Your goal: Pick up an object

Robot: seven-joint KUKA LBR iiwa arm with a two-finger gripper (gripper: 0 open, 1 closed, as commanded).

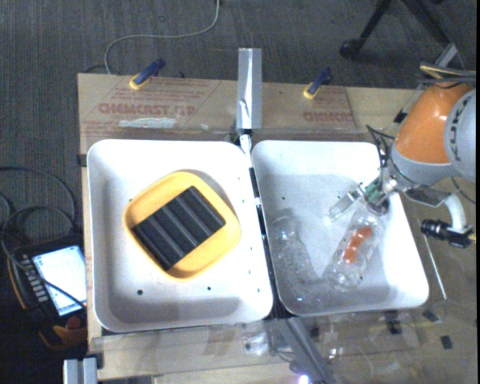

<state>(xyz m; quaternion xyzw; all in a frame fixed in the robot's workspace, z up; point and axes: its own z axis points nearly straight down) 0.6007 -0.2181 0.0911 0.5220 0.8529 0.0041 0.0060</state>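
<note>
camera view, looking down at a slant on both bins. left bin (104, 214), white and shallow, holds a yellow tray-like object (224, 234) with rounded corners and a black ribbed insert (178, 226) set in its top; it lies turned at an angle, near the middle of the bin floor, apart from the walls.

right bin (304, 162), also white, holds clear plastic items. one clear bottle (354, 250) with an orange patch inside lies on its side, slanted, toward the right half of the bin. a second clear plastic piece (292, 250) lies left of it, nearer the divider between the bins; its outline is faint against the white floor, shape hard to read.

arm enters from the right, orange band (432, 126) over the right bin's far right corner. gripper (360, 198) hangs low inside the right bin, just above the upper end of the orange-marked bottle. a pale, clear-looking piece shows at the fingertips, but whether it is a finger or a held thing i cannot tell; how far the pincer is open, cannot tell either.

bins sit on a brown cardboard sheet (160, 106) with red lettering. two blue-and-yellow clamps (146, 74) at its far edge. metal upright (249, 86) between the bins at the back.
</note>
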